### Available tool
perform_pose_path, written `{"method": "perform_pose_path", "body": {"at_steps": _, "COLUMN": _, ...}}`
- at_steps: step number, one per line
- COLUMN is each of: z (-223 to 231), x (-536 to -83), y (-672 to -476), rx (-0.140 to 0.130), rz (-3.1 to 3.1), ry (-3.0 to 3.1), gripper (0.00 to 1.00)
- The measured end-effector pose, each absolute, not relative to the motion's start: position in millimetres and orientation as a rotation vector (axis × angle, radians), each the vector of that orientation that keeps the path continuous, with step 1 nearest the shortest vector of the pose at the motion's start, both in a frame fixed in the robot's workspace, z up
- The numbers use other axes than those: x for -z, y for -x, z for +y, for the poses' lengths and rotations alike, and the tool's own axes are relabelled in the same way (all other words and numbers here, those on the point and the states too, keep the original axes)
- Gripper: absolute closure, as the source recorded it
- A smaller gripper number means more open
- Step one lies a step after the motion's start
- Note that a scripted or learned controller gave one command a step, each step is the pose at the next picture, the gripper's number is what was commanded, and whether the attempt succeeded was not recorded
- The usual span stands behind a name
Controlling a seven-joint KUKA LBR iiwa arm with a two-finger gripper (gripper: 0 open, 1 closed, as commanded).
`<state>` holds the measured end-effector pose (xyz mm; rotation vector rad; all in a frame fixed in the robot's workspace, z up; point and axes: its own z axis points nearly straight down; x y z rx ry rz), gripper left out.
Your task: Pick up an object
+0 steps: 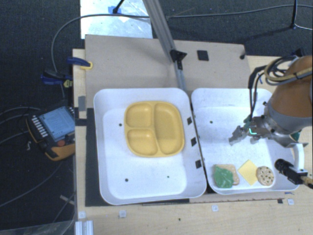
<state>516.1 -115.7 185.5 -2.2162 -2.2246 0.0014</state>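
Along the front wall of the right bin [215, 102] lie three small items: a green piece on a slice of toast [225, 176], a yellow cheese slice [248, 172] and a round speckled cookie [264, 175]. My gripper [240, 134] hangs over the right half of this bin, above and behind those items, with its fingers pointing left and spread apart. Nothing sits between them. The arm's grey and orange wrist [292, 102] comes in from the right.
The left bin [110, 146] holds a yellow three-compartment plate [153, 129]. A metal pole [161, 26] slants down to the seam between the bins. Cables, clamps and a handheld pendant [55, 126] lie off the bench at left.
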Motion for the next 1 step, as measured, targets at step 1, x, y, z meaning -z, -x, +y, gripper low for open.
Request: {"method": "perform_pose_path", "body": {"at_steps": 1, "z": -115.7, "x": -186.7, "y": -517.0, "rx": 0.002, "rz": -2.227, "ry": 2.217, "gripper": 0.00}}
